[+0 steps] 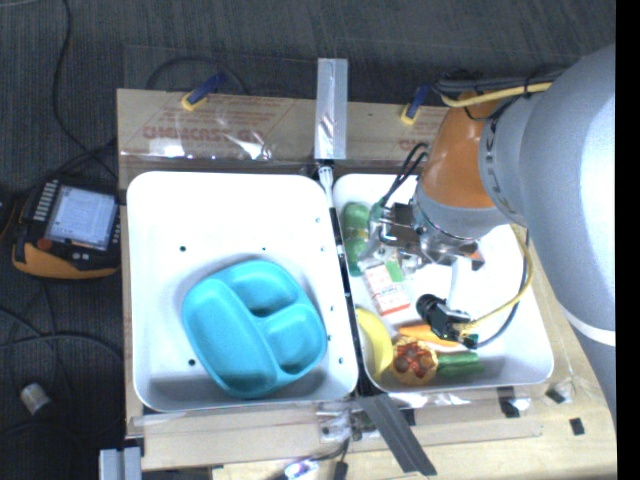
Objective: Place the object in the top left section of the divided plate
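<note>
A light blue divided plate [253,325] lies tilted in the left white bin [160,218], with three sections. In the right bin [530,353] sit several toy foods: a green item [355,218] at the top left, a white and red packet [387,286], a yellow banana [375,340], a red-brown fruit piece [413,361] and a green vegetable [462,365]. My gripper [392,243] reaches down over the right bin, just above the packet and beside the green item. The wrist body covers its fingers.
A metal divider [333,118] runs between the two bins at the back. Yellow and black cables [480,318] hang from the wrist over the right bin. A handheld device [70,223] lies on the floor left of the bench.
</note>
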